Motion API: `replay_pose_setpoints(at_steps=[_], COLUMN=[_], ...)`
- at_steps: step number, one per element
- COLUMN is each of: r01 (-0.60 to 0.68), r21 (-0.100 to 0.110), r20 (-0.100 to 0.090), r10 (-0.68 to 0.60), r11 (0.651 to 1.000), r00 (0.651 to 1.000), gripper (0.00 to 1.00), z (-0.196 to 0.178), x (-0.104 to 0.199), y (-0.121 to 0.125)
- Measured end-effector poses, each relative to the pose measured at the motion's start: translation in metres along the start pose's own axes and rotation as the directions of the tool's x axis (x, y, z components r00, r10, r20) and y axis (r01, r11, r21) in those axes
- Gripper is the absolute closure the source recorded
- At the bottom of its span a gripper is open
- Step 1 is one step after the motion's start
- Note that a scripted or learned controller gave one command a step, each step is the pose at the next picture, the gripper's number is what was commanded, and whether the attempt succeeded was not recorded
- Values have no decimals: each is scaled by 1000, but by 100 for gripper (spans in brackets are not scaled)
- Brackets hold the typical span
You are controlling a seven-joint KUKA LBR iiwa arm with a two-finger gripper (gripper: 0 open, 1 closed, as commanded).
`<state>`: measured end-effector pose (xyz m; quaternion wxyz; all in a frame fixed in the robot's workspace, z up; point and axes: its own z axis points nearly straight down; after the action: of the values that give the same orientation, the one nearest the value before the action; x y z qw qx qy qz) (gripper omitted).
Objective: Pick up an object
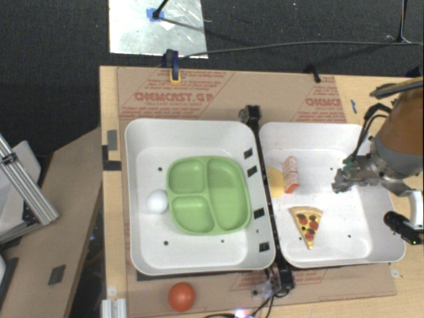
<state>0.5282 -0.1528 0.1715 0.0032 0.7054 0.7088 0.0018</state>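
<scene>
The tool [341, 181] hovers in the right bin [377, 247], its state impossible to tell; the pizza slice [307, 224] lies just left and nearer, pointing nearward

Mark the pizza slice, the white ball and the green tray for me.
pizza slice [307, 222]: camera view, on its topped middle.
white ball [157, 202]: camera view, centre of the ball.
green tray [187, 175]: camera view, floor of its upper-left compartment.
</scene>
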Motion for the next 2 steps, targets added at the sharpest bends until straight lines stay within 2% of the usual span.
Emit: replay_pose_setpoints(at_steps=[2], r01=[1], r21=[-1], r20=[0], r10=[-1], r11=[1000], r00=[1000], gripper=[100], z=[-119], x=[1], y=[6])
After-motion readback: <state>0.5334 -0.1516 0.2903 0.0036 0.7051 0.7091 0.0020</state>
